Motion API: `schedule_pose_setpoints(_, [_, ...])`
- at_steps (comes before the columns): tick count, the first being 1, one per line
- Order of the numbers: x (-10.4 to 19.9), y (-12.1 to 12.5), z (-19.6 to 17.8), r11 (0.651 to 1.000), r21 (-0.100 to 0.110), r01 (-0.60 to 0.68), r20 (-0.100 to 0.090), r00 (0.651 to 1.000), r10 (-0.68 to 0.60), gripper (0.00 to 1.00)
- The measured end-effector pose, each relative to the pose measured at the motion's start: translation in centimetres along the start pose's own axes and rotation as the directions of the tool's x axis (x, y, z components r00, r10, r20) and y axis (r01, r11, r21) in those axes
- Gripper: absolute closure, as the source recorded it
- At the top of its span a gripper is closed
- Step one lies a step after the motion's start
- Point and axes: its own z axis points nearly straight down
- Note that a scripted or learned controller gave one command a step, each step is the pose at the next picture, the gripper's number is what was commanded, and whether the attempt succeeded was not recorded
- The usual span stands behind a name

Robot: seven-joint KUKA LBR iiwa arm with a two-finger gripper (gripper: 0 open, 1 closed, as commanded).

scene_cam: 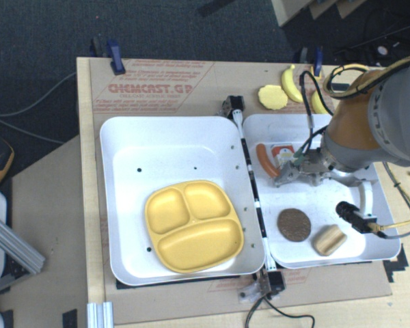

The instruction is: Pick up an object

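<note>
Brown bench board (191, 80) reads CHEMCAST GP; red sausage (264, 160) lies in right-hand bin (369, 250)

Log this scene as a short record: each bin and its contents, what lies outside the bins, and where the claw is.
left bin: holds a yellow divided plate
right bin: holds a red sausage, a brown disc and a tan block
bench beyond the bins: a banana and a yellow round piece
claw: low in the right bin, just beside the sausage
arm: reaches in from the view's right
</note>
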Motion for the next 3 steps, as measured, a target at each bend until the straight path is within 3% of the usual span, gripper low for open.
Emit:
schedule_pose_setpoints(1, [2.46, -9.36, 0.09, 1.0, 0.017, -0.004, -0.007, 1.0, 0.004, 0.0])
schedule_pose_setpoints(3, [1.85, -8.92, 0.04, 1.0, 0.009, -0.002, -0.003, 1.0, 0.003, 0.0])
